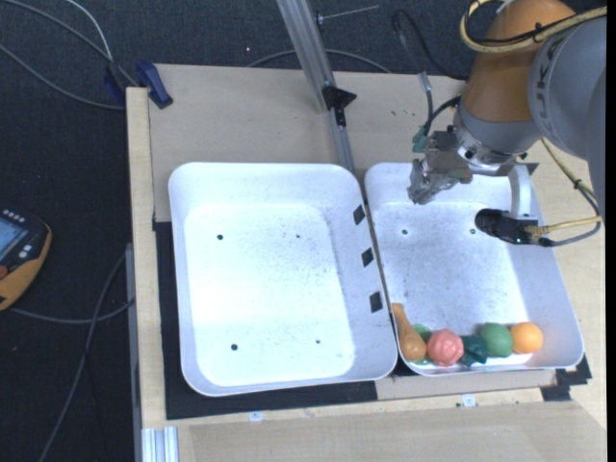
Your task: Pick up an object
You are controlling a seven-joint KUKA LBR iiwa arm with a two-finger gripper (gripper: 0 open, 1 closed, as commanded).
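Right bin [539, 287] with the gripper [424, 192] poised over its upper-left corner, nothing visible between its tips; whether the pincer stands wide or narrow cannot be told from this slant; the objects lie in a row along the bin's lower edge: orange ball [526, 337], green piece [496, 340], pink ball [444, 346], and an orange pear-shaped piece [408, 335] whose long axis tilts toward upper left; all lie well apart from the gripper, toward lower right; left bin [260, 176] at frame centre-left
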